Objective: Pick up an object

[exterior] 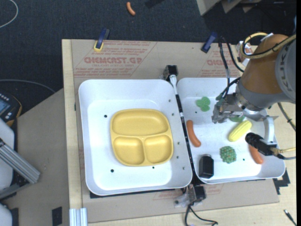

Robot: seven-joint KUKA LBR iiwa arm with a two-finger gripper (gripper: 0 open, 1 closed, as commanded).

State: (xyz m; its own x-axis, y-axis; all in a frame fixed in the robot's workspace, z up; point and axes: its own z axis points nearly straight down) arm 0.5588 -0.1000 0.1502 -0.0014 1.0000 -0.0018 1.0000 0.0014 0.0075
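End effector (225, 114) above right bin (188, 91)

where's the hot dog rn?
The hot dog lies in the right bin, by its left wall, left of the yellow corn.

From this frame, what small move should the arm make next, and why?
Probably a short shift toward the yellow corn, then descend. The gripper hovers in the right bin between the green piece and the corn, with nothing visibly held, and the corn lies just beside it.
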